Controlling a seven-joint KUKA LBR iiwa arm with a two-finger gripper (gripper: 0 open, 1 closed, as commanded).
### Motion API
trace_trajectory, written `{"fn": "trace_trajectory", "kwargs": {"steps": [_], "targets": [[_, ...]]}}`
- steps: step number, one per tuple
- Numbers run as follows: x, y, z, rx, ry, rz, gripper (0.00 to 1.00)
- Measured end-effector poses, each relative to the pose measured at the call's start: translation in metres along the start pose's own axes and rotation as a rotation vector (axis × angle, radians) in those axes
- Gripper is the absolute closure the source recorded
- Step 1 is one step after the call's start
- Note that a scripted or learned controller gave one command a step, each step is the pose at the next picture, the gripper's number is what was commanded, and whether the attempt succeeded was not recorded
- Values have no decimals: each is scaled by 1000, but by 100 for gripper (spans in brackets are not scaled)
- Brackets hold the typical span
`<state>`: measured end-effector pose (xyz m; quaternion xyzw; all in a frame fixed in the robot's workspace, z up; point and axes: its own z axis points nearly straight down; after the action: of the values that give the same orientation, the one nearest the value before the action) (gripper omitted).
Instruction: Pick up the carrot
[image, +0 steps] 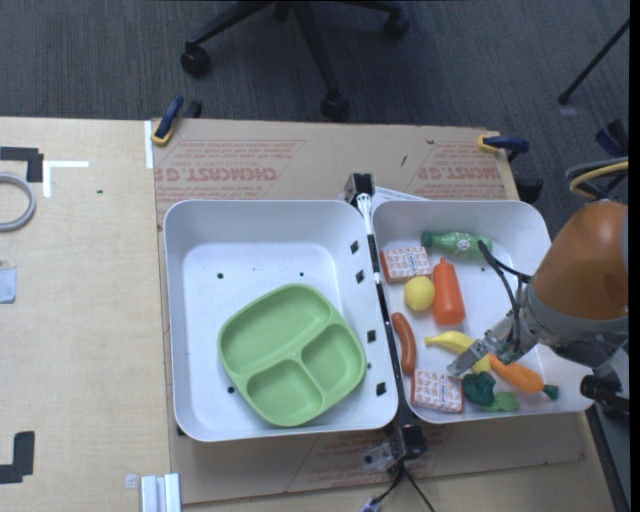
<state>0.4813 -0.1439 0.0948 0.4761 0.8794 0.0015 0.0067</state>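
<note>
The carrot (517, 376) is small and orange and lies near the front right corner of the right bin (530, 232), with green leafy pieces (492, 393) beside it. My gripper (464, 360) is low over the bin floor just left of the carrot, between the carrot and a yellow banana (448, 342). Nothing is visibly held. The grey arm with its orange band (592, 268) hangs over the bin's right side and hides part of that wall.
The right bin also holds a green bottle (455, 242), two red-and-white boxes (406, 263) (437, 391), a lemon (420, 293), a long orange-red vegetable (448, 292) and a sausage (404, 342). In the left bin (200, 250) lies a green divided plate (291, 354).
</note>
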Motion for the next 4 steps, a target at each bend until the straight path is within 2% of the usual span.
{"fn": "trace_trajectory", "kwargs": {"steps": [4], "targets": [[0, 0, 0, 0, 0, 0, 0]]}}
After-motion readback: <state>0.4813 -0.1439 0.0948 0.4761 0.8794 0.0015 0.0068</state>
